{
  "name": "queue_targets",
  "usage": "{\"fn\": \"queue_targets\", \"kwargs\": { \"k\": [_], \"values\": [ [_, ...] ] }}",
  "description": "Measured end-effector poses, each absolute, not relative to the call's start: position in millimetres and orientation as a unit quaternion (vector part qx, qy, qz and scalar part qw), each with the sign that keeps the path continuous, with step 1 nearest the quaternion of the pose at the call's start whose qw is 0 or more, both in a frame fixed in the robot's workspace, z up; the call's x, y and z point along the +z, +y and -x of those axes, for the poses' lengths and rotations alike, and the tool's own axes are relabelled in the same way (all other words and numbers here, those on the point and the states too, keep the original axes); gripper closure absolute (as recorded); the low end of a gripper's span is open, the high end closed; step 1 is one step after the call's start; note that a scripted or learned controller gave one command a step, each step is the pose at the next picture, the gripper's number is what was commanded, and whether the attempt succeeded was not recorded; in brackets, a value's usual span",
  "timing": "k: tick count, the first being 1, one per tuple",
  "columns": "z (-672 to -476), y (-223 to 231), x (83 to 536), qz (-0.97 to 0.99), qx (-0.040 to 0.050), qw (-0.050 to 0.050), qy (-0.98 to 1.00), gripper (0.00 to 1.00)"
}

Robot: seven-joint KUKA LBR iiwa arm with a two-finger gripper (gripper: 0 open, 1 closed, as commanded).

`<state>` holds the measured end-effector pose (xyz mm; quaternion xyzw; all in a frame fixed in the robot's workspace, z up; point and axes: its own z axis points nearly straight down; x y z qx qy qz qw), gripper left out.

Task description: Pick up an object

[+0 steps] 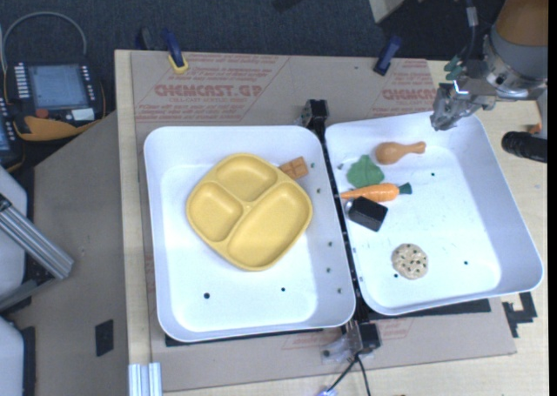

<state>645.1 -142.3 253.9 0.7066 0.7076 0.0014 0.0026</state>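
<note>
Round speckled cookie (409, 261) lies well below the metal two-finger gripper (444, 117); jaw state cannot be told.

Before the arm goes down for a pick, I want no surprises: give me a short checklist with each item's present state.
1. Gripper above the right bin: ok, at its far edge.
2. Gripper over an object: not ok; the chicken leg lies nearest, off to one side.
3. Fingers open: cannot tell.
4. Carrot free to grasp: not ok, it touches the black block.
5. Cookie lying alone: ok.
</note>
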Motion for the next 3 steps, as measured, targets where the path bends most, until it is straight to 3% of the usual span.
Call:
{"fn": "queue_targets", "kwargs": {
  "k": [3],
  "values": [
    [-625.7, 14, 244, -0.705, -0.0005, -0.002, 0.709, 1.0]
  ]
}}
